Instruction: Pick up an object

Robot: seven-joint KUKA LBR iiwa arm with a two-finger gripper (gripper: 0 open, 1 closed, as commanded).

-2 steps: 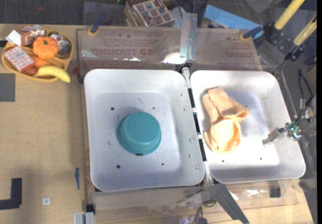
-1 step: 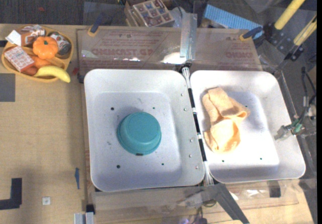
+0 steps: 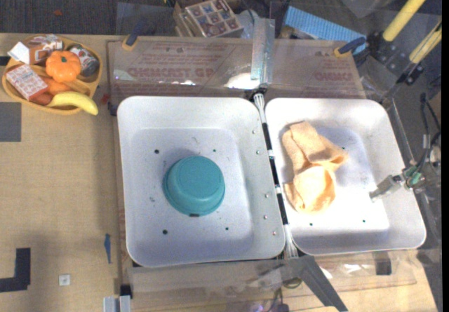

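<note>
On the worktop, the left bin [image 3: 140, 128] holds an upturned teal bowl [image 3: 195, 185] at its middle, while the right bin [image 3: 379, 233] holds a crumpled orange cloth [image 3: 311, 165] at its left side, lying lengthwise toward the rear edge, well left of the gripper [image 3: 389, 184] at the right wall.

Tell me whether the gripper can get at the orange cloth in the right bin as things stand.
Probably yes. The orange cloth lies uncovered in the right bin, and the gripper sits at that bin's right side with bare white floor between them.
</note>
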